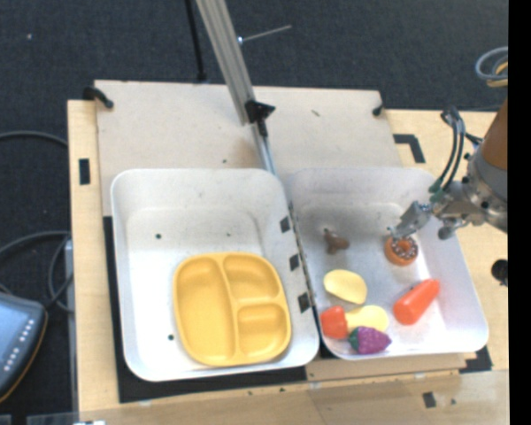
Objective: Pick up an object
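Observation:
The right bin holds several toy foods: a small brown piece, a round orange piece, two pale yellow pieces, an orange-red carrot-like piece, a small red piece and a purple grape bunch. My gripper reaches in over the bin's right side, just above and right of the round orange piece. Its two fingers are spread, one finger slanting down toward that piece. Nothing sits between them.
The left bin holds a yellow divided plate. A slanted metal post rises behind the bins where they meet. A grey device lies off the bench at lower left.

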### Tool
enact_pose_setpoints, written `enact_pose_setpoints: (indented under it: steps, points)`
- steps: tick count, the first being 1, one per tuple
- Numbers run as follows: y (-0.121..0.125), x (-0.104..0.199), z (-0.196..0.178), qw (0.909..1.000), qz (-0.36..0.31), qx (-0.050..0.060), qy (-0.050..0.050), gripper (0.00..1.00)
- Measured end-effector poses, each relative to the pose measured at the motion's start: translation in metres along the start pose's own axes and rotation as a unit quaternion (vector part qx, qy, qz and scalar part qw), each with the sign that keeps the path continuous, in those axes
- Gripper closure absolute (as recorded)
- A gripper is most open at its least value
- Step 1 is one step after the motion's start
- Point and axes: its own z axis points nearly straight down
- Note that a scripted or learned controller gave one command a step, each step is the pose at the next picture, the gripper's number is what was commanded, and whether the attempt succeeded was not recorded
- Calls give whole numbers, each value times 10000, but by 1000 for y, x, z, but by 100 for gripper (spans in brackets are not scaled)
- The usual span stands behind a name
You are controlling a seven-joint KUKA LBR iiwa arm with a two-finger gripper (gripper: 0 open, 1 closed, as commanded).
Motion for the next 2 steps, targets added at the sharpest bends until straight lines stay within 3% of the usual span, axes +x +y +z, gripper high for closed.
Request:
enact_pose_setpoints:
  steps: [1,2]
  points:
    - [-37,76,83,10000,-40,53,21,0]
    - [-50,174,49,10000,-60,-2,18,0]
